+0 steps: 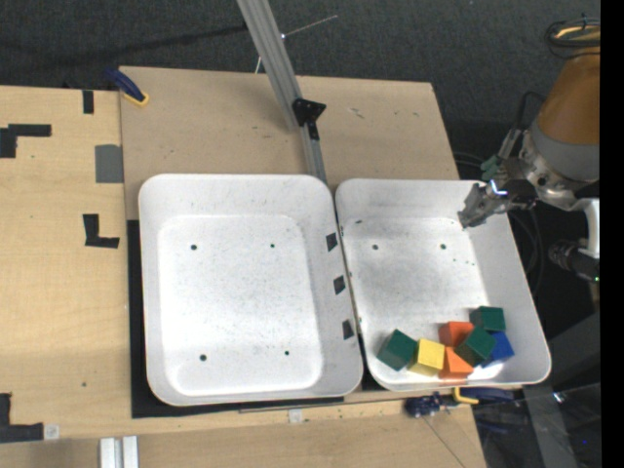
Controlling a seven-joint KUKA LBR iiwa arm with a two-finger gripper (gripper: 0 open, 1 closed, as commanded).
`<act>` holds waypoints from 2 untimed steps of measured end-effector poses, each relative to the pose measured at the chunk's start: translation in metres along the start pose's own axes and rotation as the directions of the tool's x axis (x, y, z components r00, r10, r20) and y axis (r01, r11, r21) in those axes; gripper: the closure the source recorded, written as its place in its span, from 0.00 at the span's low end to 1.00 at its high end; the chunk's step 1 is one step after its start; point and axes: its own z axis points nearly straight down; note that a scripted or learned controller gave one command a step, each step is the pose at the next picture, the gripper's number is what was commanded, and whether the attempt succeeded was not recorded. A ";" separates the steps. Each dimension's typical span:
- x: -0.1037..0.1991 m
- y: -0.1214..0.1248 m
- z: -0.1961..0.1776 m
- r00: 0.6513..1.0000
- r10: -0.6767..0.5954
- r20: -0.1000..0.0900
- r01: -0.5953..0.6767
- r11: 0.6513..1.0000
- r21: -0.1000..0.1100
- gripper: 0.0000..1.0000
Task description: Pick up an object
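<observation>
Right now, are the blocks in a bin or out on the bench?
In: the blocks sit clustered in the near right corner of the right bin.

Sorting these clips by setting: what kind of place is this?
Likely a robotics lab bench: two white bins on a plywood table, small coloured blocks in one bin's corner, and a robot arm.

A robotics lab: plywood bench (244, 115), 2 white bins (156, 203), aluminium camera pole (273, 47).
</observation>
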 end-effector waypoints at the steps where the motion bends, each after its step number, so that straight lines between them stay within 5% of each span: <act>1: 0.044 0.011 -0.001 1.000 -0.003 -0.001 0.003 1.000 0.005 1.00; 2: 0.089 0.026 -0.002 1.000 -0.004 -0.002 0.004 1.000 0.005 1.00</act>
